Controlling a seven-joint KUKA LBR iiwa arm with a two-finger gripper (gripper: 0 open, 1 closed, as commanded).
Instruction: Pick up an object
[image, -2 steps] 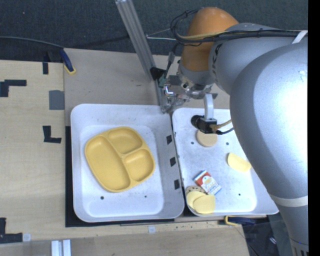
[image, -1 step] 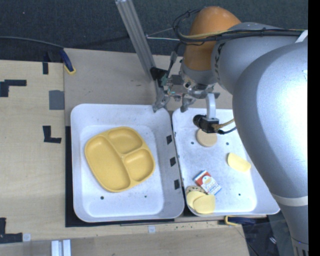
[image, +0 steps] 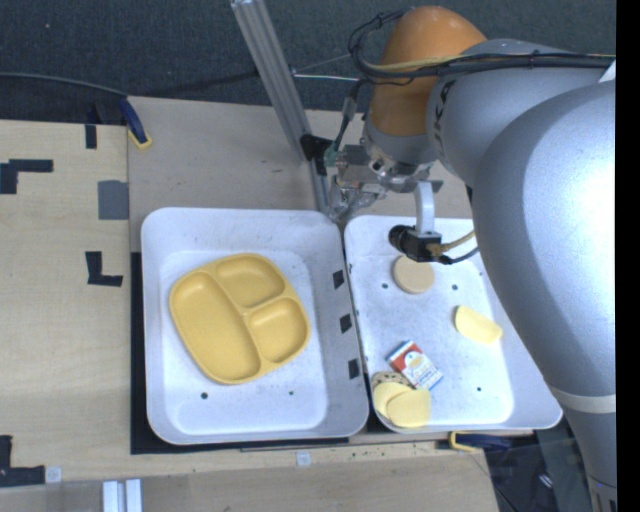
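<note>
Left bin (image: 230, 405): glossy yellow divided tray (image: 240, 318) | right bin (image: 445, 345): flat tan disc (image: 413, 275) | hand (image: 350, 195): state unclear

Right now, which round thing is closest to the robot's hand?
The tan disc at the right bin's far end, nearest the gripper; the yellow discs lie at its front edge.

Robot lab: taped bench (image: 60, 300), bins (image: 155, 300)

Left bin (image: 160, 300): yellow divided plate (image: 238, 317). Right bin (image: 520, 400): tan disc (image: 413, 275) at back, yellow wedge (image: 477, 325), small packet (image: 414, 366) beside yellow rounds (image: 402, 403). Gripper (image: 345, 200) above the bins' far shared rim.
</note>
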